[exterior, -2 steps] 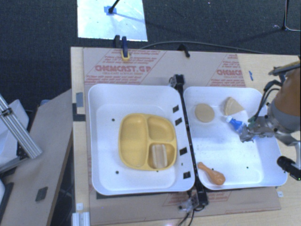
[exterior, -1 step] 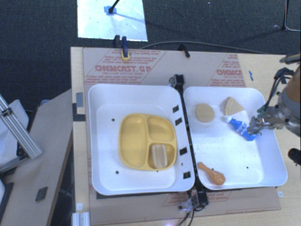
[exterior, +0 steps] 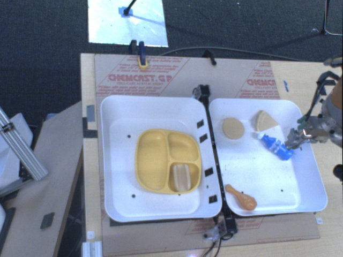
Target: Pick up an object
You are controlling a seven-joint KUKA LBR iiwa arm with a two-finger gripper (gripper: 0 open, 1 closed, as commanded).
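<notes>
Gripper (exterior: pixel 298 137) sits low at the right bin's (exterior: pixel 308 194) right wall, just beside the blue bottle (exterior: pixel 275 146), which looks like the likeliest pick; whether anything is gripped cannot be told (the tip is too small and blurred). Bottle lies flat and slanted, so a grasp across its narrow body would suit. Close by are a wedge (exterior: pixel 265 120) and a round disc (exterior: pixel 233 128); a drumstick (exterior: pixel 241 197) lies well apart. Room is tight against the wall, open toward mid-bin. Left bin (exterior: pixel 115 159) holds a yellow tray (exterior: pixel 155 159).
</notes>
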